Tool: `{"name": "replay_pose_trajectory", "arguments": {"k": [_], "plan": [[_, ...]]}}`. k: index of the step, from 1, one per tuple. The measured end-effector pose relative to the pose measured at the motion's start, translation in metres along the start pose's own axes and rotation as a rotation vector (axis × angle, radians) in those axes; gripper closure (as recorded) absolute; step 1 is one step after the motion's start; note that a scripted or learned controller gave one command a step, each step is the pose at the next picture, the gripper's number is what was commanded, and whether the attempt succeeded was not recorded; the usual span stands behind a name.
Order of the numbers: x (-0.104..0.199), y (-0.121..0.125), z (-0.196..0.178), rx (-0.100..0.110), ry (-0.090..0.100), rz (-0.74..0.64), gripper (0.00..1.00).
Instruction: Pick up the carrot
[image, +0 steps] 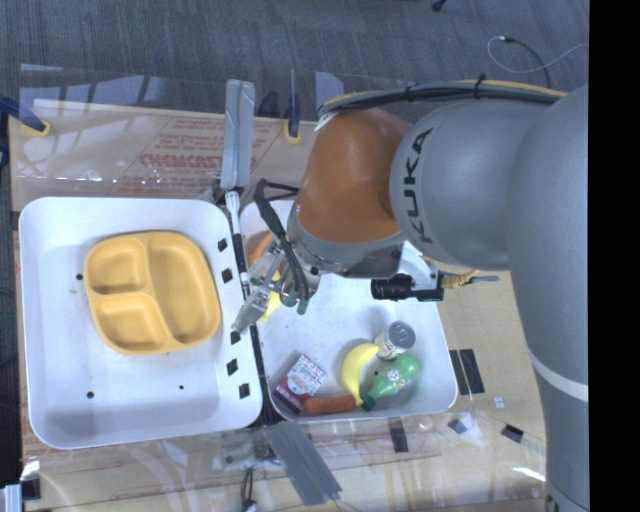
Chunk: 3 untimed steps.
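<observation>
Carrot (260, 246) is glimpsed as an orange patch at the right bin's (440, 385) ten-o'clock corner, largely covered by the arm (440, 190). The gripper (268, 297) is lowered just beside it against the dividing wall; whether anything is clamped cannot be told. Open floor is left at the bin's centre.

carrot (259, 245): a small orange patch, mostly hidden beneath the arm's wrist
colour: orange, paler than the arm's orange band
place: in the right bin (430, 400), at its far-left corner, just beside the wall it shares with the left bin
pose: cannot tell; too little of it shows to say how it lies
state: lying in the bin; whether anything touches it cannot be told
neighbours: well apart from the things along the bin's near edge
</observation>
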<state>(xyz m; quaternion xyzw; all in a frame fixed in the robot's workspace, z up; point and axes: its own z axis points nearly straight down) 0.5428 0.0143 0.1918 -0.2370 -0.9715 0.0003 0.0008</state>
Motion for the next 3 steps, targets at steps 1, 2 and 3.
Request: {"name": "replay_pose_trajectory", "arguments": {"k": [1, 2, 3], "plan": [[0.036, -0.036, 0.000, 0.000, 0.001, -0.239, 0.00], [-0.041, -0.077, -0.090, -0.001, -0.008, -0.294, 0.00], [-0.041, -0.077, -0.090, -0.001, -0.007, -0.294, 0.00]]}}
